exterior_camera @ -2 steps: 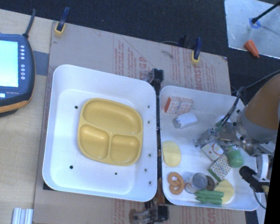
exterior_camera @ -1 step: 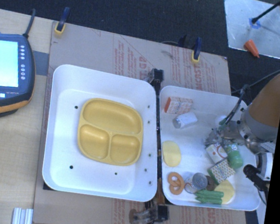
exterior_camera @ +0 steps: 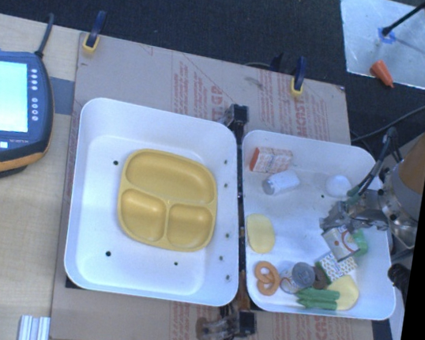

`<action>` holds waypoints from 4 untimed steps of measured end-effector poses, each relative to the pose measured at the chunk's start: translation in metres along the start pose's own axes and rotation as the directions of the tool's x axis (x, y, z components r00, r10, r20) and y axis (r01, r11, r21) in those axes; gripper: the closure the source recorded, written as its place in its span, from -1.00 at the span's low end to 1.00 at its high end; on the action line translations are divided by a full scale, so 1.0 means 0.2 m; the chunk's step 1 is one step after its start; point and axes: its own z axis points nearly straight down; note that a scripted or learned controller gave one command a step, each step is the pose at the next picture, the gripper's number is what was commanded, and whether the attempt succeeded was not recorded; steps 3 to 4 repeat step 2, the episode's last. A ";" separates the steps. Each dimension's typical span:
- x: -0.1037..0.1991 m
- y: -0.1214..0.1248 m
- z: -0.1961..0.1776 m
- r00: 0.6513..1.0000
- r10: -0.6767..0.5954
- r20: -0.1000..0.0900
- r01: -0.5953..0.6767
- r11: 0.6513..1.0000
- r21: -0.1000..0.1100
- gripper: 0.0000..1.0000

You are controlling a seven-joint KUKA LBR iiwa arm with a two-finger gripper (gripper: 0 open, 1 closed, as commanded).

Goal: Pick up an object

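The right bin (exterior_camera: 311, 153) holds several small objects. At its back lie an orange-and-white box (exterior_camera: 270, 160), a grey-white cylinder (exterior_camera: 281, 182) and a white ball (exterior_camera: 339, 184). A pale yellow oval (exterior_camera: 260, 233) lies at the left, with a pretzel (exterior_camera: 266, 276) and a grey round piece (exterior_camera: 303, 275) in front of it. A green piece (exterior_camera: 317, 299), a yellow piece (exterior_camera: 346, 292) and a checkered packet (exterior_camera: 336, 266) sit at the front right. My gripper (exterior_camera: 343, 226) hangs low over the bin's right side, just above the packet and beside a small white item with red and green marks (exterior_camera: 353, 244).
The left bin (exterior_camera: 90, 186) bears a yellow divided plate (exterior_camera: 168, 200). A tablet-like pendant (exterior_camera: 2, 112) lies on the bench at far left. Clamps stand at the board's back edge (exterior_camera: 299, 75). Cables run behind the right bin.
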 end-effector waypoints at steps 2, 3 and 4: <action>0.56 0.06 -0.11 1.000 -0.003 0.001 0.003 1.000 0.002 1.00; 0.56 0.06 -0.11 1.000 -0.003 0.001 0.003 1.000 0.002 1.00; 0.56 0.06 -0.11 1.000 -0.003 0.001 0.003 1.000 0.002 1.00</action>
